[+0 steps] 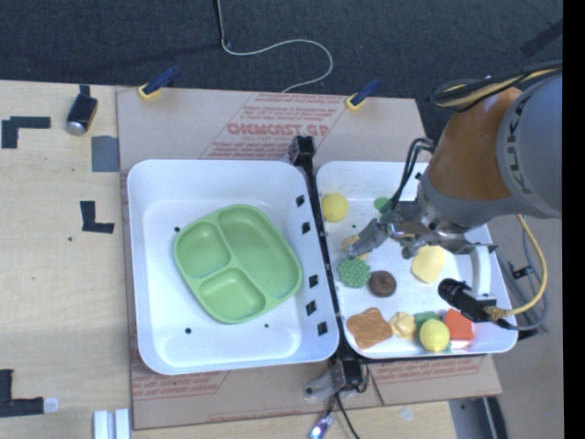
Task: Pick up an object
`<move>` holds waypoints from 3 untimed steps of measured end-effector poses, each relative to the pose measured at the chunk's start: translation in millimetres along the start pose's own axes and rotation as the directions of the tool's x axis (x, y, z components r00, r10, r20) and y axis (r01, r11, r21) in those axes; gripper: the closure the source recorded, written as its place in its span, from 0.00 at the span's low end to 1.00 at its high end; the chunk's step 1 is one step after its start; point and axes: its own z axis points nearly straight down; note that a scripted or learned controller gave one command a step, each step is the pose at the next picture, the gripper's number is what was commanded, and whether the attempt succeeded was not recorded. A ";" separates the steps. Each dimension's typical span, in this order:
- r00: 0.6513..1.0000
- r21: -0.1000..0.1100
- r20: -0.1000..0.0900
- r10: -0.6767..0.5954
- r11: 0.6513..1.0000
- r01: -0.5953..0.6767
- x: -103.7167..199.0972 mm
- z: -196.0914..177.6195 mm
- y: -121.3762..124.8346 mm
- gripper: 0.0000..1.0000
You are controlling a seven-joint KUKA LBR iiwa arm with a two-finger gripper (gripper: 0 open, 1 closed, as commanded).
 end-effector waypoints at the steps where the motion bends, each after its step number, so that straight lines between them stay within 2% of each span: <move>1: 1.000 0.006 -0.003 -0.008 1.000 0.008 79.2 6.7 -5.7 0.00; 2: 1.000 0.007 0.000 -0.002 1.000 0.002 74.3 -3.1 -5.8 1.00; 3: 1.000 -0.015 -0.002 -0.004 1.000 0.004 102.9 -207.8 -39.5 1.00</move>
